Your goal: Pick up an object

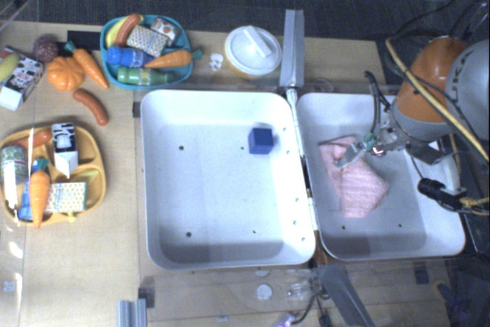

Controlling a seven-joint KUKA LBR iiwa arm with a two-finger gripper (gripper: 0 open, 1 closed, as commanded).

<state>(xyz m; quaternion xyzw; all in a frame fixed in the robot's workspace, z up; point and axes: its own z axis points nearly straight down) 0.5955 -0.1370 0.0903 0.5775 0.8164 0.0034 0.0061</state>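
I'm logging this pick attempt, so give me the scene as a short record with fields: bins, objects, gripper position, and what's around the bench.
left bin: white bin holding one blue cube near its upper right
right bin: white bin holding a pink cloth
gripper: gripper low over the upper edge of the pink cloth; grip state cannot be told
bench left: blue bowl of toy food, yellow tray of toy food, loose toy carrot and sausage
bench top: white lidded container
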